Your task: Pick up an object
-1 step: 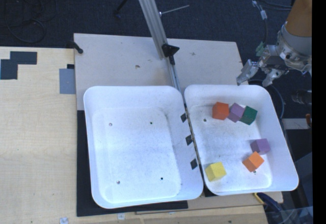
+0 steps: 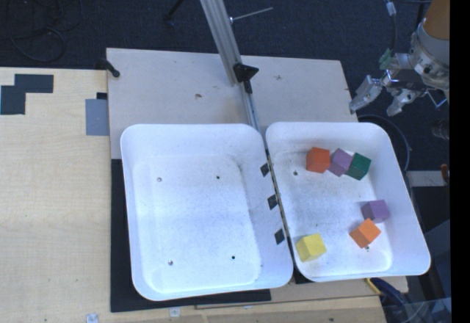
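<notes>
The gripper [image 2: 383,94] hangs above the far right corner of the right bin [image 2: 402,167], outside its rim, with its 2 fingers spread apart and nothing between them. The task's candidates all lie in that right bin: an orange cube [image 2: 318,160], a light purple cube [image 2: 341,162] and a green cube [image 2: 359,166] sit in a row at the far side, touching or nearly touching each other. A second purple cube [image 2: 375,210] and a second orange cube [image 2: 365,233] lie near the right wall, close together, and a yellow cube [image 2: 311,247] sits alone at the near left of the bin. The left bin [image 2: 139,167] holds no objects.

The step in hand looks like the approach, with no cube chosen yet. The yellow cube seems the safest pick: it has free space on every side, so both fingers can drop past its faces. The far row is closer to the gripper, but its neighbours would likely block 1 finger. For any cube, the fingers should probably line up square to 2 opposite faces, descend straight, close only once low around the cube, then lift vertically clear of the rim.
</notes>
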Robot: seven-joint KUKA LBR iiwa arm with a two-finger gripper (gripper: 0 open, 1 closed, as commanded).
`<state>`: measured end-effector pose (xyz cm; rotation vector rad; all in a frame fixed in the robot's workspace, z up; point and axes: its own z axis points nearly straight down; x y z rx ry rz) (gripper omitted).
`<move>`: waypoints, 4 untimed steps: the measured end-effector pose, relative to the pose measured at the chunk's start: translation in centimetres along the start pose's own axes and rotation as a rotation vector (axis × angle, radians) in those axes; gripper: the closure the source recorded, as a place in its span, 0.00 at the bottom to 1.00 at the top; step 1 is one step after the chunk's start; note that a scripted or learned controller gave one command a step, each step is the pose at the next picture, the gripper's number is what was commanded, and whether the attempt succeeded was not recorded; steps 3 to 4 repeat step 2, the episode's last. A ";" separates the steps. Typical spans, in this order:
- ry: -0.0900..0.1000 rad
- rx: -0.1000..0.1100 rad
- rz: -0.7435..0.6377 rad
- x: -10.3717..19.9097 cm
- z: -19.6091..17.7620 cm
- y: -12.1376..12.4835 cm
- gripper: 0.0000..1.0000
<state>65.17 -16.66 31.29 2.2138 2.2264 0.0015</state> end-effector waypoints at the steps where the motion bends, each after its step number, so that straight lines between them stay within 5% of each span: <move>1: 0.003 0.013 0.006 0.3 15.3 -2.3 0.00; 4: 0.001 0.001 0.004 0.8 13.1 -0.8 0.00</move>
